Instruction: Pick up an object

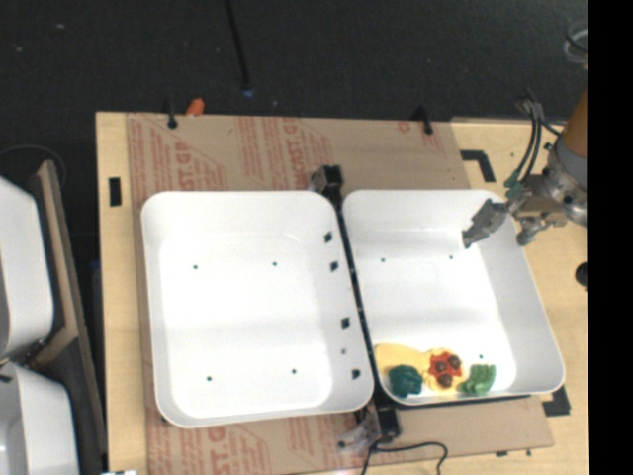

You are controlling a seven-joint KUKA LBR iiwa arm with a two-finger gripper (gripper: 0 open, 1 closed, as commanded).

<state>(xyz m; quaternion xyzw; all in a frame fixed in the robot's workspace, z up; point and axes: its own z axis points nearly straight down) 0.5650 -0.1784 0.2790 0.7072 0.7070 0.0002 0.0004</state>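
Resting on cardboard-topped bench (247, 156): two white bins (158, 265); claw (501, 223) released, holding nothing.

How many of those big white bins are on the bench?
2. The left bin sits beside the right bin, which holds small toys along its near edge.

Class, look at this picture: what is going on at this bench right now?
A robot arm reaches in from the right, its claw spread open above the far right part of the right bin and holding nothing. A few small toys, yellow, teal, red and green, lie clustered against that bin's near edge. The left bin sits beside it.
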